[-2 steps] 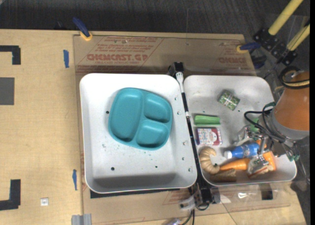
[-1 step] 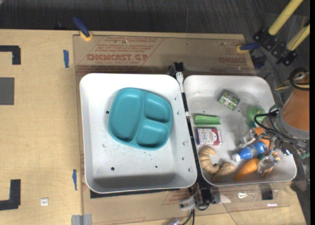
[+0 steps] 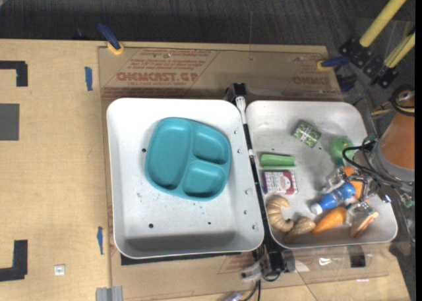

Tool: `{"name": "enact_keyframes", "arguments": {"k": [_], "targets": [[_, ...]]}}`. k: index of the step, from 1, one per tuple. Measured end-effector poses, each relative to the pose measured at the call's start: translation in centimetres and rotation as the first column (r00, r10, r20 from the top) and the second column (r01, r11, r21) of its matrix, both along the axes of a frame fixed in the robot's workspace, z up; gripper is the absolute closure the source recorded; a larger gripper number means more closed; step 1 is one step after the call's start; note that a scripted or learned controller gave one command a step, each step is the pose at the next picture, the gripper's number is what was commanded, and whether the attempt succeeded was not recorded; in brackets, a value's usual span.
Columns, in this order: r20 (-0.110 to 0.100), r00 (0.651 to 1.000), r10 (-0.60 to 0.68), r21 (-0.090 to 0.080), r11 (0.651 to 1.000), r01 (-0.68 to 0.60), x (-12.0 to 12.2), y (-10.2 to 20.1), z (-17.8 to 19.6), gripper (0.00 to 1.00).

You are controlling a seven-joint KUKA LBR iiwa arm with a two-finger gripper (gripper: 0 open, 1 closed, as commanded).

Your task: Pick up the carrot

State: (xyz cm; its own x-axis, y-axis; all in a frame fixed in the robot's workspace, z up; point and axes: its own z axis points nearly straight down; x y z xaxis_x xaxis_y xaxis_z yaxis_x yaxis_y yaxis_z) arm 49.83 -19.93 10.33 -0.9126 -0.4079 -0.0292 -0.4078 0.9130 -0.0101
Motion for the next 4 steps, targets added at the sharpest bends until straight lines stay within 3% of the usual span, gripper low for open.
{"name": "enact_keyframes", "arguments": {"k": [1, 2, 3, 4], "targets": [[-0.018, 0.999, -0.036, 0.002, 0.999, 0.036, 5.1, 7.8, 3.7, 1.00], [-0.023, 0.930, 0.366, -0.005, 0.930, -0.366, 6.0, 0.1, 2.9, 1.00], [-0.022, 0.929, 0.369, -0.004, 0.929, -0.369, 6.1, 0.3, 3.0, 0.00], [-0.018, 0.996, 0.085, -0.007, 0.996, -0.085, 4.0, -0.4, -1.4, 0.00]]}}
